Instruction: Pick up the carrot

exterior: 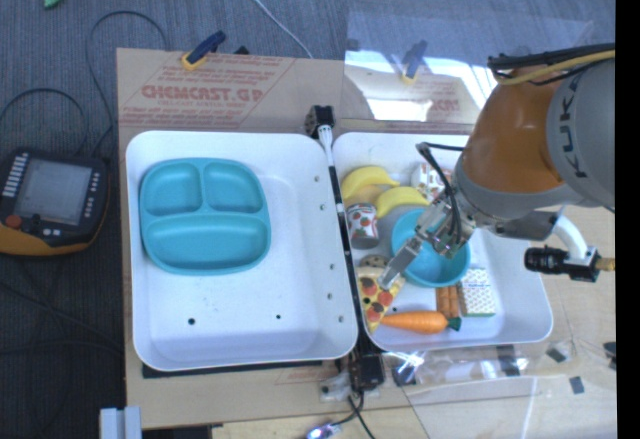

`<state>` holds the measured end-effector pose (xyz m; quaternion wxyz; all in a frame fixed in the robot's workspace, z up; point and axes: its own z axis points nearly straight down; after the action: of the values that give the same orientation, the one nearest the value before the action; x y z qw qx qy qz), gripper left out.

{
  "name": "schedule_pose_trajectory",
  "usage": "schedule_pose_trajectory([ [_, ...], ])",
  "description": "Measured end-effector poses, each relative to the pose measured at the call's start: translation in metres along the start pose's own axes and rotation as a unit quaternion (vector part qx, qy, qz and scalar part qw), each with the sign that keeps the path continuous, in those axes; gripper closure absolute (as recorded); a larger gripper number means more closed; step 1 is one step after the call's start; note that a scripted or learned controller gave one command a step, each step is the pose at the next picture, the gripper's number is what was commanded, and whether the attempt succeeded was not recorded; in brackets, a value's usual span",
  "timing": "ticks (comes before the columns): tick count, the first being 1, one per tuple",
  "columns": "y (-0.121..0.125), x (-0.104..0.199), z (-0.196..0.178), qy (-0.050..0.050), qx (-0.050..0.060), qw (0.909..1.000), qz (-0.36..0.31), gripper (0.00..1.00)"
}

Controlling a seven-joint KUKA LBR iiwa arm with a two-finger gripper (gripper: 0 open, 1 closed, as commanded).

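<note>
The camera view looks down on two white bins, and I will go from left to right. Far left, off the bench, a grey and orange hand controller with a dark screen point(48, 199) lies on the carpet. Next comes the left shallow white plastic bin point(200, 332), and inside it, toward ten o'clock, sits a light blue plastic tray with three sections point(205, 213). The right shallow white plastic bin point(528, 322) is crowded. At its eleven o'clock lie two yellow toy bananas point(378, 189), with a small red and white cup point(361, 221) just beside them. In the middle is a round blue plastic bowl point(432, 252). Over the bowl hangs the grey two-finger claw point(400, 270) of the big grey and orange arm point(515, 152), which reaches in from the right. The claw's long thin fingers point down toward seven o'clock, and I cannot tell if they are spread or pinched, but I see nothing between them. The orange toy carrot with a green top point(415, 322) lies flat by the near wall of the right bin, at about six o'clock in that bin. Its long side runs left to right, pointed end left, green end right. From the claw tips the carrot is near, at about five o'clock, so I think the claw must go down that way and grip across the thin side.
</note>
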<state>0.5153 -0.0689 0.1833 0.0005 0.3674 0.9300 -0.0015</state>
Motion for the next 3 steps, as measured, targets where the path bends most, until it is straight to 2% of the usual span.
schedule_pose_trajectory([
  [1, -0.046, 0.003, 0.083, 0.003, 0.001, 0.9974, -0.071, 0.0],
  [2, -0.044, 0.001, 0.073, 0.001, -0.001, 0.9974, -0.072, 1.0],
  [3, 0.046, 0.083, 0.014, 0.009, -0.013, 0.9999, 0.005, 1.0],
])
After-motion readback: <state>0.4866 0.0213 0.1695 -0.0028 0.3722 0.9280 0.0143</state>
